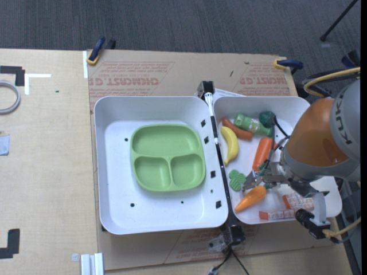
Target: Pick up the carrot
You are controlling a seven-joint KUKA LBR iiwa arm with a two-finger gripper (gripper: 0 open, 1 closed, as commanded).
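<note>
The carrot (251,198) lies near the front edge of the right-hand bin (298,105), a short fat orange cone with its thick end pointing up and to the right and its tip aimed down toward the bin's lower left corner; the surface looks smooth and plastic, a toy rather than a vegetable. The gripper (256,179) hangs just above the carrot's thick end, close enough to look as if it touches, but from here I cannot tell how its claw stands or whether it has hold of anything. The arm's orange band bulks over the right side of that bin. Just left of the gripper sits a small dark green ridged piece (237,179). A second, longer orange-red carrot-like piece (262,152) stands tilted just above the gripper, beside a yellow banana (230,144). Farther back are a reddish stick (237,129), a light green bottle shape (252,123) and a dark green lump (266,118). The left bin (109,171) holds a pale green divided plate (168,156) with three compartments.
</note>
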